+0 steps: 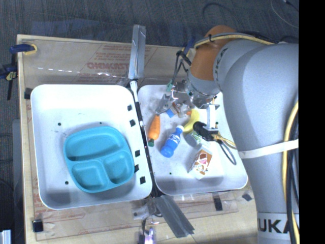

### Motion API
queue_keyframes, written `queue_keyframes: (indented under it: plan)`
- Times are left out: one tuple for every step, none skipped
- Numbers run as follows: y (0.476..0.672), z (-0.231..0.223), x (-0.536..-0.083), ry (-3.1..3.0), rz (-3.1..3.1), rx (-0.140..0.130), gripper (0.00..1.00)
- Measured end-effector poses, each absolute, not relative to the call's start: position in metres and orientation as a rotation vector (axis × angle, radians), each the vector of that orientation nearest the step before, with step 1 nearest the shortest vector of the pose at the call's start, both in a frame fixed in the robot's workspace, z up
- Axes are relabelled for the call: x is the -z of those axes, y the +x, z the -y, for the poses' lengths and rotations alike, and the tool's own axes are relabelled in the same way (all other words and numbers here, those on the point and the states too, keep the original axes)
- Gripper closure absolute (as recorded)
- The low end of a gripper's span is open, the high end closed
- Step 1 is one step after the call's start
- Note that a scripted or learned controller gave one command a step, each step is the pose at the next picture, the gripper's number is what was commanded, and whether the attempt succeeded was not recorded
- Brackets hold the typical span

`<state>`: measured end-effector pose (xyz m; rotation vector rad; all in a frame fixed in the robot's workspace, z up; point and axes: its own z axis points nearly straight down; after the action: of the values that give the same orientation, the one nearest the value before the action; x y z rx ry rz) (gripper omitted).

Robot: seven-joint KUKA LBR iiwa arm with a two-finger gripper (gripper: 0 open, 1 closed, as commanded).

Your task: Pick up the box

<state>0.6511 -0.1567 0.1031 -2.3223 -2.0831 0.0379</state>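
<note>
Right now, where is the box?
The box lies in the right bin, near its front right corner, just right of the blue bottle and below the yellow item.

Two white bins sit side by side. The left bin (45, 116) holds a blue divided tray (99, 158). In the right bin (231, 179), the gripper (175, 103) hangs over the far end. Nearer than it lie an orange carrot (154, 127), a blue bottle (171, 141), a yellow object (192, 120) and a small box (201, 163).

The bench (76, 60) (brown, printed top) bears the left bin (45, 105) and right bin (228, 179).
</note>
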Motion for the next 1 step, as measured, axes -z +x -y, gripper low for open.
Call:
queue_keyframes:
  plan:
    - [0.6573,0.0742,-0.2052,-2.314,2.123,0.000,1.00]
